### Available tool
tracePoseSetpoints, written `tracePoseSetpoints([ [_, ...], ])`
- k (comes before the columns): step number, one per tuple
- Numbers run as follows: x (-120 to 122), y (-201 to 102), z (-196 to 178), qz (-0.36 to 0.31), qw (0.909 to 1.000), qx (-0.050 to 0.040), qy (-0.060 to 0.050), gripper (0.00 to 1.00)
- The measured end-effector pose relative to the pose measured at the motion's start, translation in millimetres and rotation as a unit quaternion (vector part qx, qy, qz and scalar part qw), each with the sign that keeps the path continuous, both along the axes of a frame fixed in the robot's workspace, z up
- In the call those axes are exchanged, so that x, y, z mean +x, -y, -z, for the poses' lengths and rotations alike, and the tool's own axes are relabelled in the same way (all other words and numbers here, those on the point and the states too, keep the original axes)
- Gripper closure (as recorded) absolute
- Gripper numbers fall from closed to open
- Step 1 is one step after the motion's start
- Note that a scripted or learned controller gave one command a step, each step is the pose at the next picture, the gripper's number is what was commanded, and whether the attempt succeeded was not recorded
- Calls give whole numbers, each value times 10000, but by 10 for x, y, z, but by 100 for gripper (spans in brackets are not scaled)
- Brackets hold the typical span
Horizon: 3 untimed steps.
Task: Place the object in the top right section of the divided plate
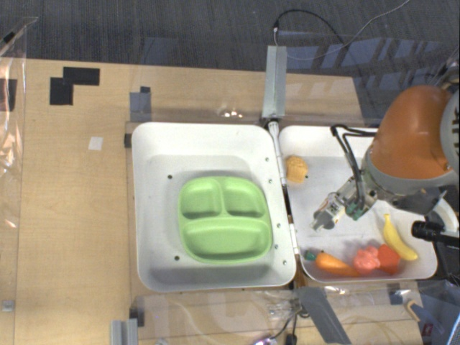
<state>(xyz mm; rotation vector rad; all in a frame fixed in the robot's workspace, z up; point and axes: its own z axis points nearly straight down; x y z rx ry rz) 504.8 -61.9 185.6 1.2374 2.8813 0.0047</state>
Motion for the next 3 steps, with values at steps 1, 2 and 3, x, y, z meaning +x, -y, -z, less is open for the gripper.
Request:
tracePoseSetpoints([
  [1, 22, -5, -111, 2, 10000, 2, 36, 100],
  [2, 331, 308, 900, -1115, 9938, -9, 10, 100],
  [3, 1561, 81, -23, -1162, 9932, -11, 24, 100],
])
